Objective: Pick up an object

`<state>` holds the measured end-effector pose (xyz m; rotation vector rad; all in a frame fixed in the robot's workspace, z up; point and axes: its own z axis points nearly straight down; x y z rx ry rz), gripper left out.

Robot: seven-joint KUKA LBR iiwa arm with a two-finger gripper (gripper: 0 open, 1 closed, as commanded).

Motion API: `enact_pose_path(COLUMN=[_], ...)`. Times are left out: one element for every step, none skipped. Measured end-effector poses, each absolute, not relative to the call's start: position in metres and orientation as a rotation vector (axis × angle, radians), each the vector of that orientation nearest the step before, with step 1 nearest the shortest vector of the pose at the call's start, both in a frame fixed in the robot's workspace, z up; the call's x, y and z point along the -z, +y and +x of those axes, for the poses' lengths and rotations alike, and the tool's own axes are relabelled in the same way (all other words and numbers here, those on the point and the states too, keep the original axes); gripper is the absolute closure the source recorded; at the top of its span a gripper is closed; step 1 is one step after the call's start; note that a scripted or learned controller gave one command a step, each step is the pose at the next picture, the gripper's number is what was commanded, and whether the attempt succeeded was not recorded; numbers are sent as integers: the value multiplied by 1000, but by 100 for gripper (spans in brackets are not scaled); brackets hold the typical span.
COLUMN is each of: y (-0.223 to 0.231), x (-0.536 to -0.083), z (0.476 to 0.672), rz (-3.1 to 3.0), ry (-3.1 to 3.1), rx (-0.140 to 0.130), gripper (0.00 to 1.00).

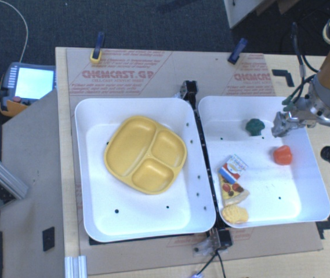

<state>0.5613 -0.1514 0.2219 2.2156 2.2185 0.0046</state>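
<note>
In the right bin lie a dark green broccoli-like piece near the back, a red-orange tomato-like piece toward the right wall, a small printed packet, a pizza slice and a yellow round piece at the front left corner. My gripper hangs over the back right of this bin, just right of the green piece and above the red one. Nothing shows between its fingers.
A yellow three-compartment plate lies in the left bin. A black clamp stands at the back between the bins. Blue clips hold the cardboard at the bench's far edge. A screen sits at the left.
</note>
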Motion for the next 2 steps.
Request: enact_pose_path(y=[-152, -108], x=[-275, -268], z=[562, 558], rz=[2215, 2219], ry=[2219, 2228], rx=[-4, 1], gripper=[100, 100])
